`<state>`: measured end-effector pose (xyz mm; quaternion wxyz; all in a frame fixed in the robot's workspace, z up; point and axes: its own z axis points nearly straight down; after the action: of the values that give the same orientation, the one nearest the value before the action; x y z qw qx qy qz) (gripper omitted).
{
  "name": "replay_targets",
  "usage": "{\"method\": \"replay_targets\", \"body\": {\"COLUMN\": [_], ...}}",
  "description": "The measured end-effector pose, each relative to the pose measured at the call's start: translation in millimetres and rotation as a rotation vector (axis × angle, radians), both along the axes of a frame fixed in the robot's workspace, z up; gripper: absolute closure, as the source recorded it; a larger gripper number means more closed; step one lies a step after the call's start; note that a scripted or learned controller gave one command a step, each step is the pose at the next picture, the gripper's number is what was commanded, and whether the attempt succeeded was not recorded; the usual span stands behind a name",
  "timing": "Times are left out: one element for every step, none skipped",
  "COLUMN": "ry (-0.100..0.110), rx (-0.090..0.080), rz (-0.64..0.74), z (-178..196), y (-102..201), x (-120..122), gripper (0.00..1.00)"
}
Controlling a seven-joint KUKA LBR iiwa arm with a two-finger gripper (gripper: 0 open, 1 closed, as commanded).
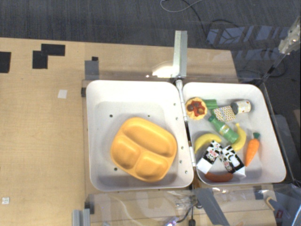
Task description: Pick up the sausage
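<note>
The sausage (218, 177) is a reddish-brown link lying at the front edge of the right bin (272, 126), partly covered by a black-and-white cow-patterned carton (221, 158). Only its lower side shows beneath the carton.
The right bin also holds a banana (205, 140), a green bottle (223, 128), a carrot (252, 151), a small pizza (196, 108), a green item (209, 104) and a small can (242, 107). A yellow divided plate (143, 148) lies in the left bin (101, 107).
</note>
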<state>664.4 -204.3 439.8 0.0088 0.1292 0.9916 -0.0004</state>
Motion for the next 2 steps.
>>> {"method": "replay_targets", "body": {"ry": [-0.016,-0.032], "rx": [-0.002,-0.005], "rz": [0.002,0.004], "z": [14.9,30.0], "y": [1.6,3.1], "x": [1.8,3.4], "gripper": [1.0,1.0]}}
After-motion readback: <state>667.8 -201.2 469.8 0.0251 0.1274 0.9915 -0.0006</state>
